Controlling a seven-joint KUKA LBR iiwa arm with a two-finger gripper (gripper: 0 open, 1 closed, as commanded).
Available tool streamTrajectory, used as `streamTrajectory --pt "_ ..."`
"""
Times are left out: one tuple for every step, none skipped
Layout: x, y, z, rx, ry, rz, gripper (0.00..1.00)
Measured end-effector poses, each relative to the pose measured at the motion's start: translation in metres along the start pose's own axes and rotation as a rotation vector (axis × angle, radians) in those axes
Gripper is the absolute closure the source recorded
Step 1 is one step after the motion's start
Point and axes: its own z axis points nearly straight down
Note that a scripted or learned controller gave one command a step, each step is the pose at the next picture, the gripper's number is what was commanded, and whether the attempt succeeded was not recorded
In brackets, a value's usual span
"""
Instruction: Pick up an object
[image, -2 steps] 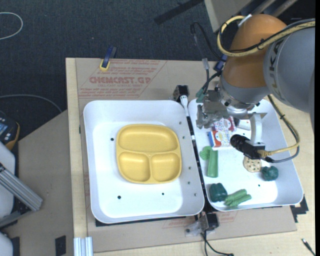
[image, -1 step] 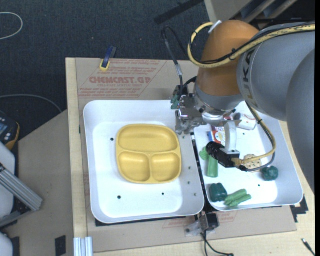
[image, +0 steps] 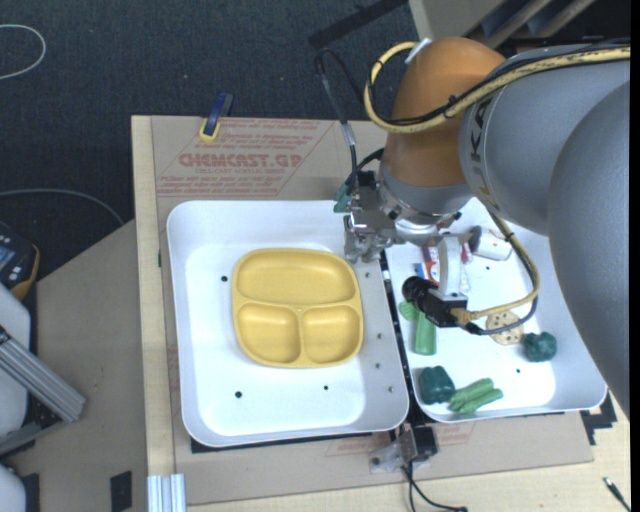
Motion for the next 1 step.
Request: streamTrajectory --pt "0.0018 -0.0092 -0.0164 -0.002 0.001 0.000 1.00"
